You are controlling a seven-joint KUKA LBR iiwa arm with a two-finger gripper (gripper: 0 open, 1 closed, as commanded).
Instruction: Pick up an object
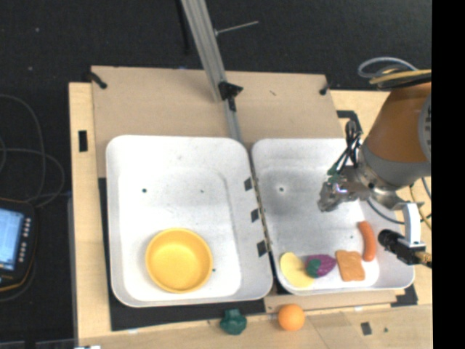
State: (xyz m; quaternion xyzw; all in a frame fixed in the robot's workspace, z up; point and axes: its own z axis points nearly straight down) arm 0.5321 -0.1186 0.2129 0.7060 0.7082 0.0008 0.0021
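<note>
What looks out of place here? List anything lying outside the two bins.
Two things lie outside the bins, on the bench's front edge: an orange ball and a small dark green object, just below the gap between the bins. The other small items, including an orange sausage-shaped piece, sit inside the right bin; the yellow bowl sits in the left bin.

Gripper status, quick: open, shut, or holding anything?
Gripper: cannot be told from this view; it hangs over the right bin, with nothing visibly held.
</note>
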